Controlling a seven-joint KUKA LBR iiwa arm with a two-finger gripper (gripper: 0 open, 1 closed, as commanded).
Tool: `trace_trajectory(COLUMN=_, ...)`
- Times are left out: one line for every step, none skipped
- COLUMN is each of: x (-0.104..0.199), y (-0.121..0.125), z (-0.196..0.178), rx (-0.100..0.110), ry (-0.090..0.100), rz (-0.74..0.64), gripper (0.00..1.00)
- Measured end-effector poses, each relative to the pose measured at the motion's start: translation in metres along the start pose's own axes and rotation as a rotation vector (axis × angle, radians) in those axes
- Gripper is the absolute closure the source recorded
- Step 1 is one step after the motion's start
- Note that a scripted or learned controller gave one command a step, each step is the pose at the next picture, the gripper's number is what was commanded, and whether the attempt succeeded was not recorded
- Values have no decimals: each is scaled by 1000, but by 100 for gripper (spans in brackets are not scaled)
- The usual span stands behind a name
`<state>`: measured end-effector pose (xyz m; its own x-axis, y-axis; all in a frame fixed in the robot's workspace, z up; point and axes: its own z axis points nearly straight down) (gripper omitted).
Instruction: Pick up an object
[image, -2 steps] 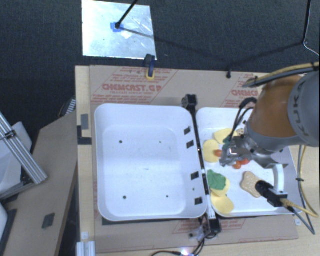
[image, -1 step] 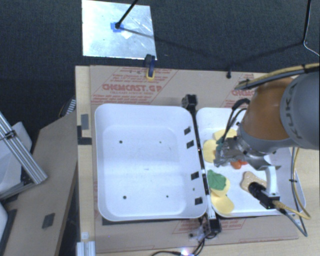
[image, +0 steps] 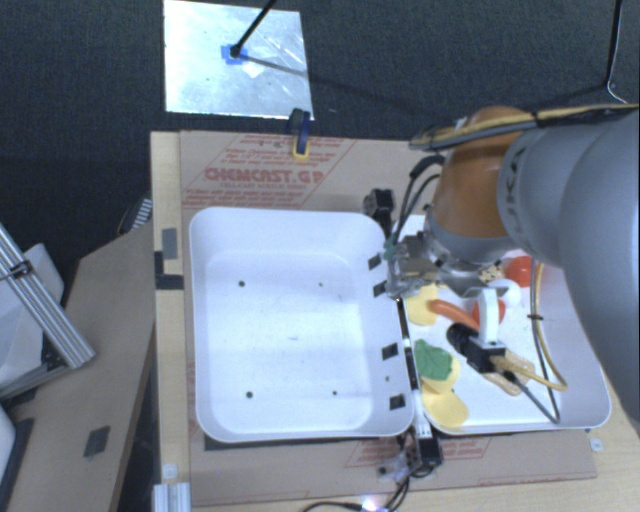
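Gripper (image: 430, 285), right of centre, grip state untellable; the green toy (image: 432, 358) below looks light, likely slippery; pinch its middle.

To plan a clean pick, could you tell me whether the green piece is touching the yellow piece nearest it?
Touching. The camera view shows the green piece overlapping the yellow piece at its lower edge, with no gap between them.

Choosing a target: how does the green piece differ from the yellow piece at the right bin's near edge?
The green piece is jagged-edged; the yellow piece is a smooth oval. The green piece rests on another yellow item; the yellow piece lies flat on the right bin's floor. Both lie close to the divide between the bins.
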<state>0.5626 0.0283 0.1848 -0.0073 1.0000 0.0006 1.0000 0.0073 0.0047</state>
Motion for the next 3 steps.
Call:
trace_trajectory(x=48, y=48, z=0, rx=-1, ry=0, rz=-1, gripper=100)
trace_trajectory(x=-23, y=7, z=1, rx=7, ry=-1, rz=12, gripper=100)
trace_trajectory(x=-24, y=-58, z=1, rx=6, ry=0, rz=7, gripper=100)
